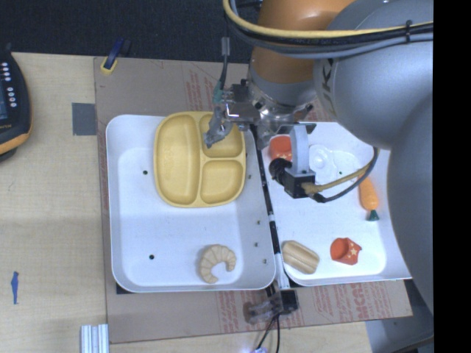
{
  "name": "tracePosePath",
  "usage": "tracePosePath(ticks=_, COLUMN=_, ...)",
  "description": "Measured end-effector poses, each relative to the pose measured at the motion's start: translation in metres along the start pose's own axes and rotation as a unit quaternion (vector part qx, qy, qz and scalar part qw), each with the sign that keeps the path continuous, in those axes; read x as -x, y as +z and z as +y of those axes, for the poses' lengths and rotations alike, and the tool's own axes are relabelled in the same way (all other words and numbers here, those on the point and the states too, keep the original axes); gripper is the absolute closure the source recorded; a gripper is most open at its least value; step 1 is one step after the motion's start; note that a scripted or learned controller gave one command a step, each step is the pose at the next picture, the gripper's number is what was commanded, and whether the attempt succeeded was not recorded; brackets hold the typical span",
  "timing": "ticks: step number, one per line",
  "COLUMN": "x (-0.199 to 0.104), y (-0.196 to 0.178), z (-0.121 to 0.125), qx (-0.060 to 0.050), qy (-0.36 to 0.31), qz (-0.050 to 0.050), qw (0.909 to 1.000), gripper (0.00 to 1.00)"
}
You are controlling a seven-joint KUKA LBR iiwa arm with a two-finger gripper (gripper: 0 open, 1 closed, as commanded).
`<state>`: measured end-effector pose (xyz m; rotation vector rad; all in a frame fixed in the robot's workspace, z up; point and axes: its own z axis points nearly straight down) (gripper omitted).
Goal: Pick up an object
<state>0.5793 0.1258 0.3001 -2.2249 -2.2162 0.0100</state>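
Gripper (218, 127) hanging over the far right corner of the left bin (125, 197), above the upper right compartment of the yellow divided plate (197, 159); impossible to tell whether spread or pinched, dark metal blurring together there, nothing visibly pinched. Arm (368, 57) reaching in across the right bin (397, 271), shadowing much of its far edge. Plate lying flat toward the far side of the left bin, apparently bare, so probably not aiming at anything inside the plate itself; maybe going for the plate's rim, judging by the position. Croissant (217, 262) resting near the left bin's near edge, toward its near right corner, well apart from the gripper and lying free, likely the easiest grab. Bread roll (299, 256) sitting at the right bin's near left corner, red piece (345, 249) just beside it along the near edge, carrot (368, 196) toward the right edge, a white thing (329, 160) and an orange-red thing (280, 148) lying near the far edge under the wrist. Task seemingly not yet done: everything lying in the bins.
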Motion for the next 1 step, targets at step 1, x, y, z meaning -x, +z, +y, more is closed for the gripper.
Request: tracePosePath(ticks=1, x=0.0967, y=0.0283, z=-0.0291, qx=-0.002, qy=0.001, qz=-0.001, qw=1.0, gripper=0.0)
